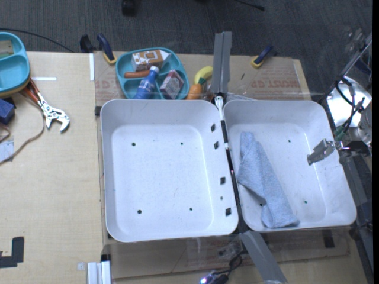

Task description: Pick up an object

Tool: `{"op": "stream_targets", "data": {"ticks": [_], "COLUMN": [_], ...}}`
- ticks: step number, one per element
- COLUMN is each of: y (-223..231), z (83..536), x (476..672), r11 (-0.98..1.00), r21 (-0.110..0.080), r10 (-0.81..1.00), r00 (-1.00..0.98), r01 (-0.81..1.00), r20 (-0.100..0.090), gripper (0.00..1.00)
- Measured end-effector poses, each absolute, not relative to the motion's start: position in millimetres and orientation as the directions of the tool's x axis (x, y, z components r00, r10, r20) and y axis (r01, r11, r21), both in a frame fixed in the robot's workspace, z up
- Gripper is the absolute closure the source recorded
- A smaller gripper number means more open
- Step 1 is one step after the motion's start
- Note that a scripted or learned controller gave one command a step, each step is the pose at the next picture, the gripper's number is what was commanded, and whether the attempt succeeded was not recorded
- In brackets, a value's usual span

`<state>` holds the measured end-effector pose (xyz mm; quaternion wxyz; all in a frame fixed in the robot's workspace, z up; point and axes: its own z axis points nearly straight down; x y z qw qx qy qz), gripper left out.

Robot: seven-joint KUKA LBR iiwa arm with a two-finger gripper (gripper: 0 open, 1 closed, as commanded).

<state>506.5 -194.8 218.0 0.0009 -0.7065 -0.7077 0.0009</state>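
Grey cloth [265,181] lies flat in the right bin [331,218], easy to grab. The claw [321,151] waits near; I cannot tell its grip.

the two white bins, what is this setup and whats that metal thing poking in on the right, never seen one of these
This is one camera fixed above a bench, looking down at a slant. The two shallow white trays are bins: the left bin and the right bin. A blue-grey cloth lies crumpled in the right bin. The metal piece at the right edge is the gripper of a robot arm, the part meant to pick things up. It hangs over the right bin, apart from the cloth, with nothing in it. Behind the bins sits a teal tray of small items, and a wrench lies on the bench at left.
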Motion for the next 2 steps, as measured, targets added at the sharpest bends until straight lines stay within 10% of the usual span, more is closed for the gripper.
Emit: {"op": "stream_targets", "data": {"ticks": [1, 2], "y": [-132, -154], "z": [141, 151], "x": [534.1, 508.6], "r11": [-0.058, -0.283], "r21": [-0.004, -0.003], "r10": [0.998, 0.959], "r00": [0.058, 0.283], "r01": [0.998, 0.959], "r20": [0.0, 0.0], "gripper": [0.0, 0.0]}}
